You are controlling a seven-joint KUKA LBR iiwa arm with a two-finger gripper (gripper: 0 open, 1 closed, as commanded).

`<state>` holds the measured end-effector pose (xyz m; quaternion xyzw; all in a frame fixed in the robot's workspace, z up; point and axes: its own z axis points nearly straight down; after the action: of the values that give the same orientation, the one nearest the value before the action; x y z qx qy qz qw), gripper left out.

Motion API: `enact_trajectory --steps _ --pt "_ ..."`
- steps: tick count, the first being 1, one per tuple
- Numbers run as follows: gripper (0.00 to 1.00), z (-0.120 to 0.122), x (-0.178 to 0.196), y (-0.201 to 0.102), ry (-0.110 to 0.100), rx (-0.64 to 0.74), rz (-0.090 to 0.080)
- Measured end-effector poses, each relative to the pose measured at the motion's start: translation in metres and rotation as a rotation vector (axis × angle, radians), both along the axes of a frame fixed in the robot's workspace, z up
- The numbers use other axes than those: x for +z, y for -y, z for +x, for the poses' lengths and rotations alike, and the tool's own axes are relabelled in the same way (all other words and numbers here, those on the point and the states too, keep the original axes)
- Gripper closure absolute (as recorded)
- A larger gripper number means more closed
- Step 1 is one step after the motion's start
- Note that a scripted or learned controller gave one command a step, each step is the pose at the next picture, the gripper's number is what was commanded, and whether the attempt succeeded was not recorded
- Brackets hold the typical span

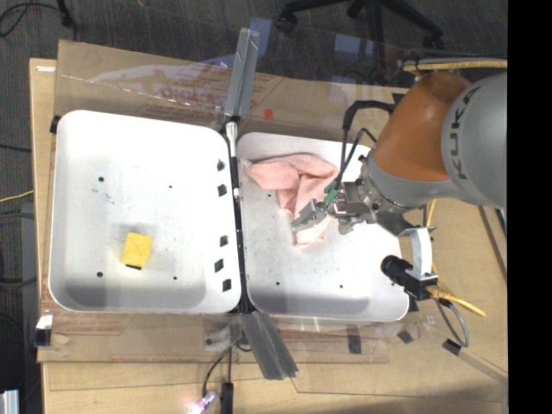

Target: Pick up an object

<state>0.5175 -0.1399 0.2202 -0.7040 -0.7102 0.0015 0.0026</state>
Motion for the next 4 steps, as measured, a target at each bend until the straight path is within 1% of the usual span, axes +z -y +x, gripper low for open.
enact_trajectory --steps 1,2,3,4 --pt "0.00 0.000 0.000 0.000 0.000 0.000 0.000" --pt "0.00 0.069 -0.122 0.009 0.002 -0.022 -0.002" --pt "1.00 0.069 -0.112 0.010 0.000 -0.018 -0.002" --pt "1.00 0.007 -0.129 0.034 0.001 -0.083 -0.001"
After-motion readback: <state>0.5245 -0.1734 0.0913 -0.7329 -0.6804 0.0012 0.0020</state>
